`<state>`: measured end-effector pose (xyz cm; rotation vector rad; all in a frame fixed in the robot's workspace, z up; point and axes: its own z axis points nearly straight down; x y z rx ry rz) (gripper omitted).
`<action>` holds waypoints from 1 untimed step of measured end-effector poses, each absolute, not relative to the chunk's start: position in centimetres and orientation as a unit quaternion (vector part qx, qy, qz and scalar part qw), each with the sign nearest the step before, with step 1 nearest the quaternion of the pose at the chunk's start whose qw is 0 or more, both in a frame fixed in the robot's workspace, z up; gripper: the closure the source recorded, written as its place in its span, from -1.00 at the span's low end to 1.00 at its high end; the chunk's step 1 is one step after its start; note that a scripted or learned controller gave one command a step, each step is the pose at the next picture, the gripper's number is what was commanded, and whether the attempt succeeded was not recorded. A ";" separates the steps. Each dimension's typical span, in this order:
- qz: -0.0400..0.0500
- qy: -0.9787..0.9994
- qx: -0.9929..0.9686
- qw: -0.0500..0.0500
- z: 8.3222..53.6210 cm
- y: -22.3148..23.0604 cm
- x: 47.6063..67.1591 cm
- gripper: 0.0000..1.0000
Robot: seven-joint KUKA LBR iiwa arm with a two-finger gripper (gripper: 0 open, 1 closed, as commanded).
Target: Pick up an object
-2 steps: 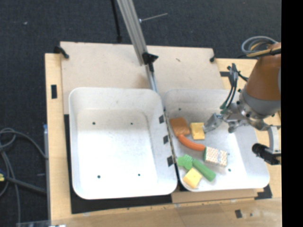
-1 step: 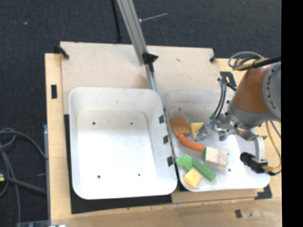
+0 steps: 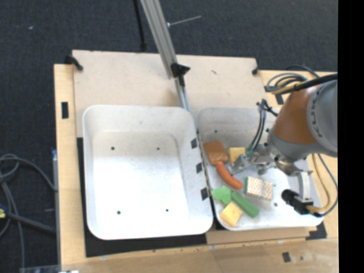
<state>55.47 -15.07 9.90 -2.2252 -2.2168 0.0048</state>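
The right bin (image 3: 227,121) holds several small objects. A brown block (image 3: 215,151) lies by its left wall, with a small yellow block (image 3: 236,153) just right of it. An orange carrot-like piece (image 3: 230,177) lies slanted below them. Further toward the front are a tan waffle-patterned piece (image 3: 259,188), a green piece (image 3: 236,201) and a yellow wedge (image 3: 231,214). My gripper (image 3: 243,162) hangs low over the middle of this bin, between the small yellow block and the waffle piece, just right of the carrot.
The left bin (image 3: 142,169) is a wide white tray beside the right one. A slanted metal pole (image 3: 165,38) rises behind the bins. Cables (image 3: 284,81) lie at the back right, and the arm's orange band (image 3: 293,118) covers the right bin's right side.
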 end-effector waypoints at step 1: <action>-0.002 -0.703 -0.711 -0.002 11.2 -15.1 55.7 1.00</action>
